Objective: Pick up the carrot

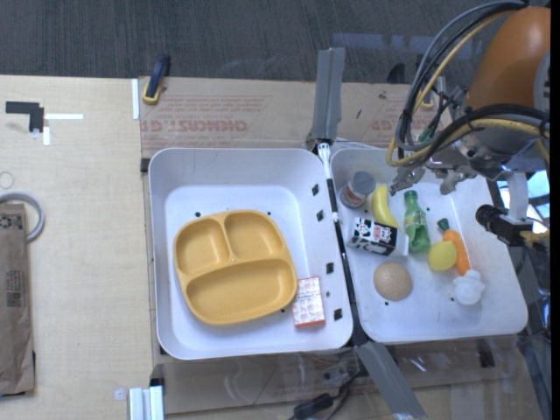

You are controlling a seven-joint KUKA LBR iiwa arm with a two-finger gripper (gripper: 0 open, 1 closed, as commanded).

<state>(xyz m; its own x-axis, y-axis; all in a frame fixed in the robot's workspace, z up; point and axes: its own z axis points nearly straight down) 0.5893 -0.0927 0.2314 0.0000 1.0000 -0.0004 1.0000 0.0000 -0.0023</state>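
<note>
The carrot [458,250] is a small orange piece with a green top, lying in the right bin [490,318] near its right side. A yellow lemon [442,256] touches its left side and a white lumpy object [469,289] lies just below it. My gripper [429,180] hangs over the bin's back part, up and to the left of the carrot and apart from it. Its fingers look spread open, with nothing between them.
Also in the right bin are a green bottle [416,226], a banana [381,206], a small can [357,189], a black-and-white carton [374,234] and a tan ball [393,281]. The left bin [166,234] holds a yellow divided plate [236,265] and a small red box [308,302].
</note>
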